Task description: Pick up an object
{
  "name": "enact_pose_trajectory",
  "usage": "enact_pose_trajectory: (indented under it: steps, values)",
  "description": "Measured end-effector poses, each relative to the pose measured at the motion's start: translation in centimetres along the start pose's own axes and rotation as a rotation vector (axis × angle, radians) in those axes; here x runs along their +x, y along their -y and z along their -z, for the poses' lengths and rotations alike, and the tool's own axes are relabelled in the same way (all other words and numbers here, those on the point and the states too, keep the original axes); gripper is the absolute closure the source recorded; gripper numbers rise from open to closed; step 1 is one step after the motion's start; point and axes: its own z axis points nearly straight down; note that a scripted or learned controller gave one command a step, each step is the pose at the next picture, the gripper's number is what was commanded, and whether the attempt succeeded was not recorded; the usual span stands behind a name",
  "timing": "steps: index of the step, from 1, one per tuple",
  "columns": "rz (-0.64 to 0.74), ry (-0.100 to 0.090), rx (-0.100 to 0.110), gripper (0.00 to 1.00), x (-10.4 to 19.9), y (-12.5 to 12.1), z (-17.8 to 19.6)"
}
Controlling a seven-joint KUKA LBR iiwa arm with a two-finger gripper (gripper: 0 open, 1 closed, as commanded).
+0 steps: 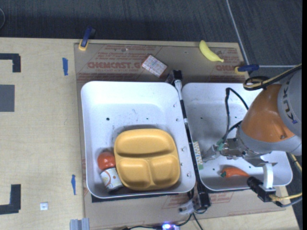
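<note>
Down at the near edge of the right-hand shallow white bin (211,97), an orange carrot-shaped toy with a green tip (234,172) lies flat on the floor, pointing along the front wall. Just above it hangs the two-finger gripper (216,151), its metal parts low over the bin floor, near the carrot but apart from it as far as this angle lets us judge. How wide the fingers stand, I cannot tell; the wrist and cabling crowd the spot, and nothing can be seen between them. Behind the gripper swells the grey arm with its orange band (268,116), reaching in from the right and covering much of that bin's right half.

Across the divider, the left-hand white bin (96,104) carries a big yellow plastic compartment tray (146,158) at its near side. Tucked against the tray's left edge sits a small red and white toy object (108,169), pressed into the bin's front left corner.

Farther back, on the brown cardboard sheet (115,63) beyond the bins, a small pale patterned packet (154,65) lies tilted, and a yellow banana-shaped toy (210,51) rests towards the right.
</note>
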Motion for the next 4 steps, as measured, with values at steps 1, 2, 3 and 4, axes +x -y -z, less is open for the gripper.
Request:
enact_pose_trajectory:
  steps: [1,2,3,4]
  values:
    - [0.0,0.0,-0.001,0.0,0.01,0.01,-0.01]
    - [0.001,-0.001,0.0,0.0,-0.07,0.01,-0.01]
    - [0.001,-0.001,0.0,0.0,-0.1,0.01,-0.01]
    - [0.002,-0.001,-0.001,0.0,-0.18,0.01,-0.01]
